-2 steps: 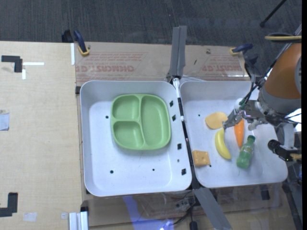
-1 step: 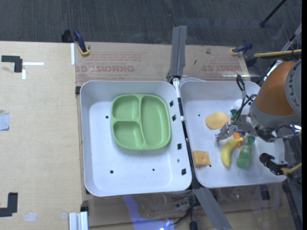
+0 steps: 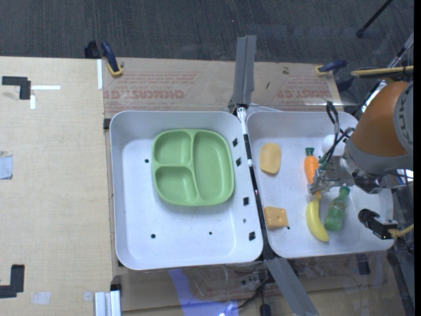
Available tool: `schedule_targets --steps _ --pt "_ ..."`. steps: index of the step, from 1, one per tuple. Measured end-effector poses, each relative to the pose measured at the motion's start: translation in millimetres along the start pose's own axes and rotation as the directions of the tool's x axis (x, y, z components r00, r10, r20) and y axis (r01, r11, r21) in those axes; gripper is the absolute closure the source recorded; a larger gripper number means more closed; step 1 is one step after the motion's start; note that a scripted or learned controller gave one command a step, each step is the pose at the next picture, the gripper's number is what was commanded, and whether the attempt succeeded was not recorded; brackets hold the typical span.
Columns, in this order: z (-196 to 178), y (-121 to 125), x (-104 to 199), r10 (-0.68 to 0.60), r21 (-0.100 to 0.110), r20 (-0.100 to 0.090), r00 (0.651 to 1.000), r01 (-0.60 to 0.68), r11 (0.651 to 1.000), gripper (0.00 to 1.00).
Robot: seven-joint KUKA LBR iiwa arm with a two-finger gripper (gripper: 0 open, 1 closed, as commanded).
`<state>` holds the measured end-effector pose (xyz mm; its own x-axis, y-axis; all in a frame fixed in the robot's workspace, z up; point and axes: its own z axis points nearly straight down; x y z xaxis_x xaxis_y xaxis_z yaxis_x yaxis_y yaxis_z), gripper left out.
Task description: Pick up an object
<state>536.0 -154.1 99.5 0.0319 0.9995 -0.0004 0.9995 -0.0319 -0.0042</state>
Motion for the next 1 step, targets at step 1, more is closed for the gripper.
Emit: schedule_targets --steps 1 --pt "-113.6 28.5 102.9 0.131 -0.001 0.001 0.991 -0.131 0.991 1.00"
